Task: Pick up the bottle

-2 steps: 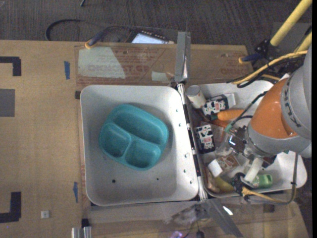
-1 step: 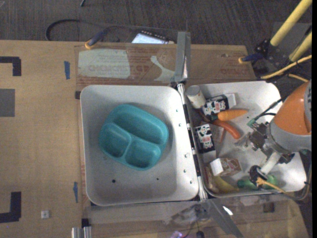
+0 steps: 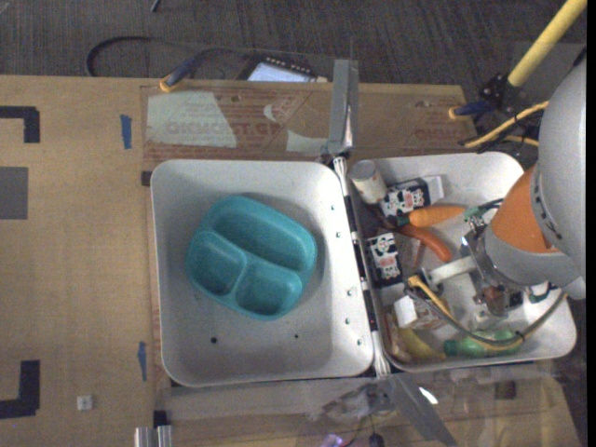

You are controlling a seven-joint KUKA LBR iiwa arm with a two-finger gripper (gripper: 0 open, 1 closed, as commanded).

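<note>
A small whitish bottle (image 3: pixel 366 181) lies in the far left corner of the right bin (image 3: pixel 540 347), close to the divider between the bins. My gripper (image 3: pixel 487 296) is lowered into the middle of that bin, well to the right of the bottle and nearer the front, apart from it. The grey wrist with its orange band (image 3: pixel 521 226) covers the gripper from above, so what lies under it is hidden.
The right bin is crowded: two cow-patterned cartons (image 3: pixel 404 199), an orange carrot (image 3: pixel 436 217), a banana (image 3: pixel 419 345), a green item (image 3: pixel 480 345) and a white block (image 3: pixel 404 311). A teal divided plate (image 3: pixel 251 257) sits in the left bin (image 3: pixel 177 203).
</note>
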